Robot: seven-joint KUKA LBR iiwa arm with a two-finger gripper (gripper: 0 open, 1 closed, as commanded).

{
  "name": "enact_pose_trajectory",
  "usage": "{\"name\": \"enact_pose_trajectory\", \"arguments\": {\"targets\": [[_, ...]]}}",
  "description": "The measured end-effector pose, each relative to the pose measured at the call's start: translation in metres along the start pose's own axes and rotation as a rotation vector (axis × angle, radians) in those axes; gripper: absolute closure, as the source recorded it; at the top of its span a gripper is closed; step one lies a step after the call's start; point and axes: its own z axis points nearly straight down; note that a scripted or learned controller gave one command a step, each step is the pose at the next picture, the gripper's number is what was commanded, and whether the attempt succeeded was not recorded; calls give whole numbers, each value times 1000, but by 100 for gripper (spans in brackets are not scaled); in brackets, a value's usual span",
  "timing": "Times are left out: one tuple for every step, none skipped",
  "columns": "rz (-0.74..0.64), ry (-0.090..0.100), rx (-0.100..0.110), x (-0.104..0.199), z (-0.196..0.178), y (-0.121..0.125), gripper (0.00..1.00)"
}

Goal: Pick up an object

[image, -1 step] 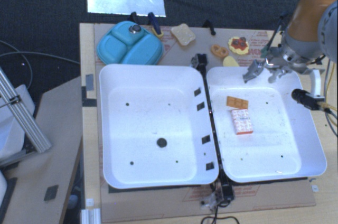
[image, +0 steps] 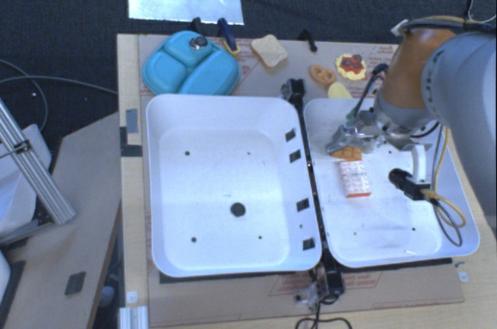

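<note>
Now my claw (image: 347, 140) hangs low in the right bin (image: 446, 242), just above an orange snack (image: 347, 154); grip unclear, so next I must close and lift.

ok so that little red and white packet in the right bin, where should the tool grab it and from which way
Best guess: take the red and white packet across its narrow width, near the middle, coming straight down. It lies flat on the right bin floor with its long axis running up and down the view, and bare floor on both long sides leaves finger room.
</note>
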Motion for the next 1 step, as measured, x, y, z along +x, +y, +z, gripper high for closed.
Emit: {"name": "enact_pose_trajectory", "arguments": {"targets": [[1, -1, -15, -2, -20, 5, 100]]}}
